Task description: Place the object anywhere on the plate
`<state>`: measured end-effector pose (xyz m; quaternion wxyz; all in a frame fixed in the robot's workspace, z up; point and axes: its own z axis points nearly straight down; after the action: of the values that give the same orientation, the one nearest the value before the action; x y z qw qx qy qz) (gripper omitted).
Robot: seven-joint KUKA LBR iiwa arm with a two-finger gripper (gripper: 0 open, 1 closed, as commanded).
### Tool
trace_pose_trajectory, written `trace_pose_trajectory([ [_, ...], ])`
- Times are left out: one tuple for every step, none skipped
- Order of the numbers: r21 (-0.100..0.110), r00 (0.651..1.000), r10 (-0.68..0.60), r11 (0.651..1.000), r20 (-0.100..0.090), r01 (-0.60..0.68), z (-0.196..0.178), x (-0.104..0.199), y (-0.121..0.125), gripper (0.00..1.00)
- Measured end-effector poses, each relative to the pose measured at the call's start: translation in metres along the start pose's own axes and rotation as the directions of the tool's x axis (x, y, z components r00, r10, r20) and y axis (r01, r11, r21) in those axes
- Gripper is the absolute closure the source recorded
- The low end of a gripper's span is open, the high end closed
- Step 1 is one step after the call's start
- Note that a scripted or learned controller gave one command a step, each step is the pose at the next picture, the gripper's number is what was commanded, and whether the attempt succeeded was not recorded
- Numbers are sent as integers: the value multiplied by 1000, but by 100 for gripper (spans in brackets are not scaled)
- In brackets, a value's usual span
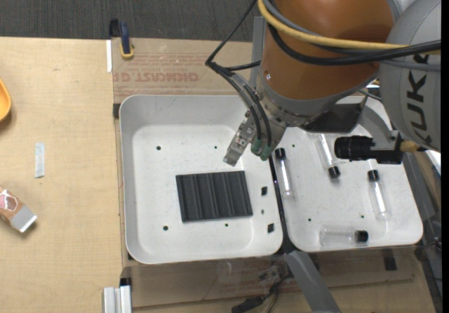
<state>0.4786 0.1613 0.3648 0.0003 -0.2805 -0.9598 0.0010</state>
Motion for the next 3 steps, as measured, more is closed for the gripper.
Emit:
trace_pose_trajectory([
  [-2, 850, -526, 850, 0, 526, 58, -4, -7, 100],
  [-2, 627, -779, 627, 2, 779, 66, 6, 9, 100],
  [-2, 627, -779, 626, 2, 779, 66, 6, 9, 0],
])
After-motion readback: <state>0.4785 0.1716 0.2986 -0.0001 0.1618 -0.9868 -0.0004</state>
